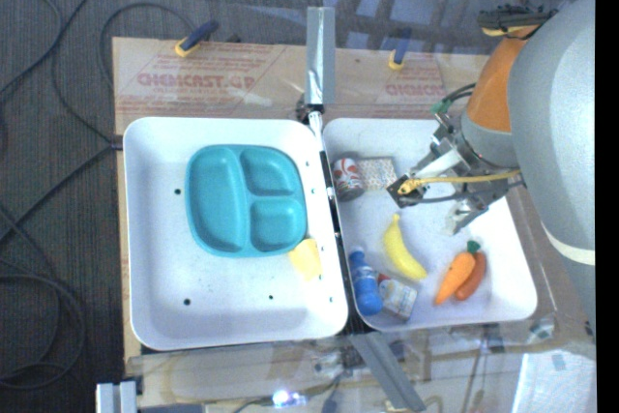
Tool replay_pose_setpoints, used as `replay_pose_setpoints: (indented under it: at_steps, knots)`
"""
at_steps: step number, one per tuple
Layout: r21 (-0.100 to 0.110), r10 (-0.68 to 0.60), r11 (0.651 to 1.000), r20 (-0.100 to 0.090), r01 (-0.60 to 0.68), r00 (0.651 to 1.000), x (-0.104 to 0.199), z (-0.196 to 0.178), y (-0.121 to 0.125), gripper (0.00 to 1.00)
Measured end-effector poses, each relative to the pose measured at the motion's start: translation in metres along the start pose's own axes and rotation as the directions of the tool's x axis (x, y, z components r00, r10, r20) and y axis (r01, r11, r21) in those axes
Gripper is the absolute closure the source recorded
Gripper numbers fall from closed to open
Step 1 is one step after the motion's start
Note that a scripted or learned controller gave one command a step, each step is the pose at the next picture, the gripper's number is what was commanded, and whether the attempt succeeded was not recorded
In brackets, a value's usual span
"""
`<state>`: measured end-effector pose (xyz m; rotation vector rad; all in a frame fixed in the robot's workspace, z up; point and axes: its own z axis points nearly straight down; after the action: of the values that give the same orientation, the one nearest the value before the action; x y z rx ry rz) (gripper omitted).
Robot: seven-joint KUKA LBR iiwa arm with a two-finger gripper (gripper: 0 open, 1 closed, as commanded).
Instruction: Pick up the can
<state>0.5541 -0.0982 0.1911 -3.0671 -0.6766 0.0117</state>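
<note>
The can, red and white, lies on its side at the upper left corner of the right bin, against the wall shared with the left bin. My gripper hangs over the upper right part of that bin, well to the right of the can and apart from it. Nothing shows between the gripper and the can except a small silvery packet that lies right beside the can.
A yellow banana, an orange carrot and a blue bottle lie in the lower half of the right bin. The left bin holds a teal divided plate and a yellow piece.
</note>
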Motion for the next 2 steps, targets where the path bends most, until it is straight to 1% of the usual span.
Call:
replay_pose_setpoints:
  at_steps: [1,2]
  knots:
    - [-0.004,-0.198,0.980,0.000,0.198,0.980,-0.010,-0.040,0.019,0.00]
    - [-0.006,-0.357,0.934,-0.004,0.357,0.934,0.062,0.084,0.029,0.00]
